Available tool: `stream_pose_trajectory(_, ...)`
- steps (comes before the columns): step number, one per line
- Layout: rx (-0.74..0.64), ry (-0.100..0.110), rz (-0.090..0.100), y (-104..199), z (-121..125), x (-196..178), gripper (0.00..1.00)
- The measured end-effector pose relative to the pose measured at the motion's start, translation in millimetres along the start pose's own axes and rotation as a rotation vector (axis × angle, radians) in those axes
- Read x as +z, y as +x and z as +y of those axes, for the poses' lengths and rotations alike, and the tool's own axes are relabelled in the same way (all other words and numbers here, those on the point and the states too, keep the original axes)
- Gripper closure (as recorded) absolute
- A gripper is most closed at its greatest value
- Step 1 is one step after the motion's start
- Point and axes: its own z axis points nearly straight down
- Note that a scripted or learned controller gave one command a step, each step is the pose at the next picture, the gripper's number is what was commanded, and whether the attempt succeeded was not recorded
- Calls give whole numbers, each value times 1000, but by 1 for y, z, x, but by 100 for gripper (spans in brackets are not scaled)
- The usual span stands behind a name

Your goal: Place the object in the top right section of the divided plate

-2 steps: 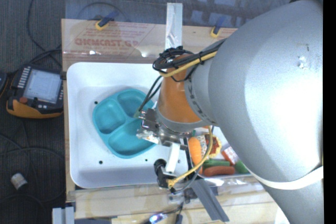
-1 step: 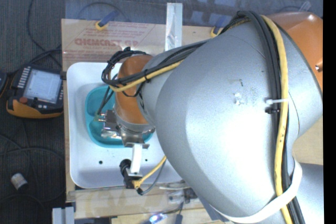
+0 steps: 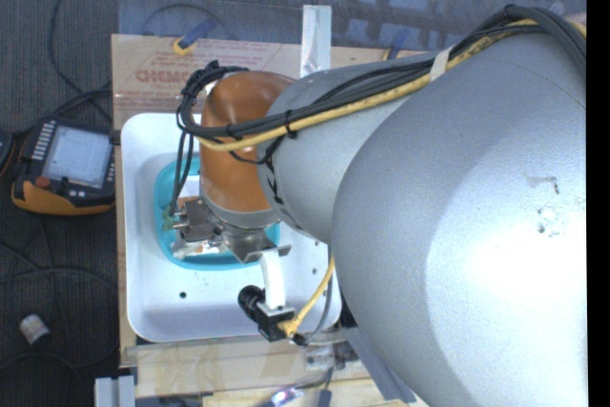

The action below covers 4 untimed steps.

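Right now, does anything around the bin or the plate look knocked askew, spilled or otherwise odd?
Nothing stands out. The blue plate lies flat inside the white bin, with no spill on the bin floor that shows. The arm's wrist hangs over the plate and hides most of it, so its sections can't be checked.

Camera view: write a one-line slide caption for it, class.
Grey KUKA arm with orange wrist band reaches over a light-blue divided plate in a shallow white bin.

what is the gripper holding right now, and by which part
It cannot be told: the arm's wrist covers the spot over the blue divided plate in the white bin.
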Motion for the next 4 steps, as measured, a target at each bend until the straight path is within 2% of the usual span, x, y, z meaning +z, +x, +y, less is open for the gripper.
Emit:
stream_pose_trajectory(1,40,-43,11,-7,12,67,100)
stream_pose_trajectory(2,240,-54,22,-4,15,76,100)
stream_pose_trajectory(3,92,-53,8,-5,16,76,100)
stream_pose_trajectory(4,131,1,-2,-36,-5,36,100)
